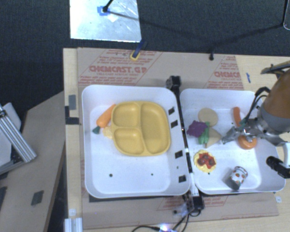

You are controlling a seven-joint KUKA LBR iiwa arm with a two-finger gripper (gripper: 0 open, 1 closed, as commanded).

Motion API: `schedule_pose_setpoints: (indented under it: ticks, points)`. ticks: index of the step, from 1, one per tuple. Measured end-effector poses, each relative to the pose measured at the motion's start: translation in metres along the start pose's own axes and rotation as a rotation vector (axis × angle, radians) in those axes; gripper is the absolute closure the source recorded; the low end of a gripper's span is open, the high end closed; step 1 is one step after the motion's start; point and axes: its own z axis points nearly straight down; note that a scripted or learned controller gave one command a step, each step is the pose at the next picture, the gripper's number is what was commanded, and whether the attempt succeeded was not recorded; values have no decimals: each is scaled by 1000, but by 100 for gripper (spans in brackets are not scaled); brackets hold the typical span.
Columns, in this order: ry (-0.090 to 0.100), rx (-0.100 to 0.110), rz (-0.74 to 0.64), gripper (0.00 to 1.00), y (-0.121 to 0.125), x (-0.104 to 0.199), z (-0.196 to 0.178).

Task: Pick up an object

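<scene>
Hovering low in the right bin (217, 187) near its right edge, the gripper (237, 135) has its fingers spread apart with nothing between them, right beside an orange ring (247, 142); yellow divided plate (137, 128) and carrot (105, 115) sit in the left bin (94, 178)

Bright, even overhead light, fairly soft picture

The white bins (135, 185) look nearly washed out; a silvery sheet (105, 13) glares (top left); shadows are faint, the dark floor (24, 42) grainy, fine detail slightly blurred.
</scene>
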Motion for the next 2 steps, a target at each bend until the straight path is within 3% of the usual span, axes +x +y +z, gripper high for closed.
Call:
schedule_pose_setpoints:
  ticks: [1, 2]
  points:
    - [-17, -16, 2, 100, 2, -5, -13]
    - [-9, -3, 1, 100, -1, 0, -58]
